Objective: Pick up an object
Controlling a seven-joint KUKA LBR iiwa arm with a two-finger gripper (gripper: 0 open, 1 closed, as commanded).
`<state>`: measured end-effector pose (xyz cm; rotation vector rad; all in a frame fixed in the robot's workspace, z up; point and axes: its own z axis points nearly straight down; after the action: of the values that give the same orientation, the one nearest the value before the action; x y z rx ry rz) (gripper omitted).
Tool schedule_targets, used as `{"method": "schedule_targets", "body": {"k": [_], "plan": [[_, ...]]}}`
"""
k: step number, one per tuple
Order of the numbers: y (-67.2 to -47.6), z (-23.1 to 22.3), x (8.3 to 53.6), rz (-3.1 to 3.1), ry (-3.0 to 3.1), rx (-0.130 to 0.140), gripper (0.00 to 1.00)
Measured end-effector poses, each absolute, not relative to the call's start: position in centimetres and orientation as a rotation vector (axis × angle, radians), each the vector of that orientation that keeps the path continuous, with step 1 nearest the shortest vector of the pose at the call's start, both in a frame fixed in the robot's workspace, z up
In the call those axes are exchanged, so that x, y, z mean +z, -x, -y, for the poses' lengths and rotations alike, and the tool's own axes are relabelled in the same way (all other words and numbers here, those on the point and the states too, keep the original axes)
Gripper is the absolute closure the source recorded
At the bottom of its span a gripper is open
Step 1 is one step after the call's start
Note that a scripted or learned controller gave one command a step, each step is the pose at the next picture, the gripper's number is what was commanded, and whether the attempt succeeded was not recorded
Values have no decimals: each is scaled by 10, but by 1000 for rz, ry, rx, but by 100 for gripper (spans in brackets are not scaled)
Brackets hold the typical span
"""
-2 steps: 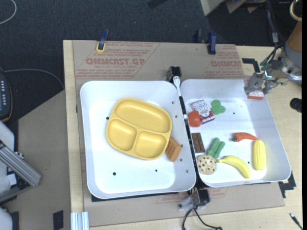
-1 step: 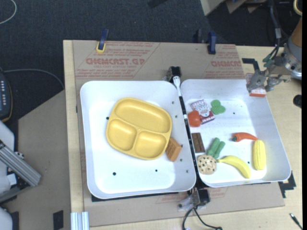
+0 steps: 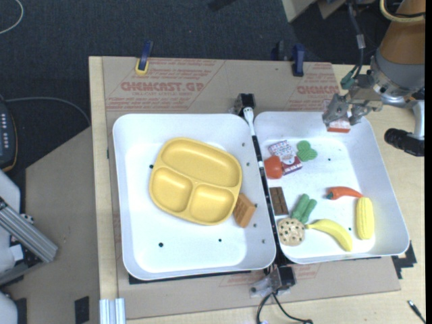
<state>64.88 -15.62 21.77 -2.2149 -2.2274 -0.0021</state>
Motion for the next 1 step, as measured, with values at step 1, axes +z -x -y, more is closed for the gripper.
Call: {"method": "schedule_targets", "body": {"k": [1], "plan": [[-652, 100, 232, 2229, 2214, -5, 100]]}}
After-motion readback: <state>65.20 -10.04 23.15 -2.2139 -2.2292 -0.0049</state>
